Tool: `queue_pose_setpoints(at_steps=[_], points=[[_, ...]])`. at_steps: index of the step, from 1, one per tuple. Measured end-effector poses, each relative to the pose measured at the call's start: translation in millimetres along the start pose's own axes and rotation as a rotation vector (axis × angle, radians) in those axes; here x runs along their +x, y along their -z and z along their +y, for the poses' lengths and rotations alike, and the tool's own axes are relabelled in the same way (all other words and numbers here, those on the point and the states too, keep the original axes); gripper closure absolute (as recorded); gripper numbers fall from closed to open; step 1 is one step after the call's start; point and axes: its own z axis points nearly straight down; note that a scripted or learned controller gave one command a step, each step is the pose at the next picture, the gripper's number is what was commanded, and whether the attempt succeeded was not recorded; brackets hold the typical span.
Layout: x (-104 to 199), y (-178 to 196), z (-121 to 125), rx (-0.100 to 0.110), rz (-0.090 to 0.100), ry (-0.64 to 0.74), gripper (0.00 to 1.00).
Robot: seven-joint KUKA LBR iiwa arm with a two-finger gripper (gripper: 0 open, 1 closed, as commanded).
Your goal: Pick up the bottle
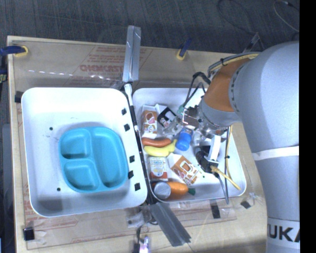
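Nearest the camera, at the right bin's (237, 186) front edge, a carrot (177, 188) lies beside a round silvery can end (161, 191). Behind them sit two small snack packets (158, 167), (185, 170), then a yellow banana (159, 150) with a red sausage-like piece (156, 141) touching it. The bottle (183, 140), blue and small, lies just right of the banana near the bin's middle, its far end hidden under the gripper (192, 124). Whether the gripper is spread or pinched cannot be told; cables and the grey wrist cover it. More packets (149, 120) crowd the far left corner. The left bin (37, 141) holds a blue divided tray (91, 159) with bare white floor around it.
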Motion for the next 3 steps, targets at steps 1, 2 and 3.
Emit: queue_pose_setpoints(at_steps=[1,2,3], points=[[1,9,-1,0.004,0.001,0.005,1.0],[37,1,11,-0.003,0.0,0.018,1.0],[142,101,27,0.0,0.0,-0.269,1.0]])
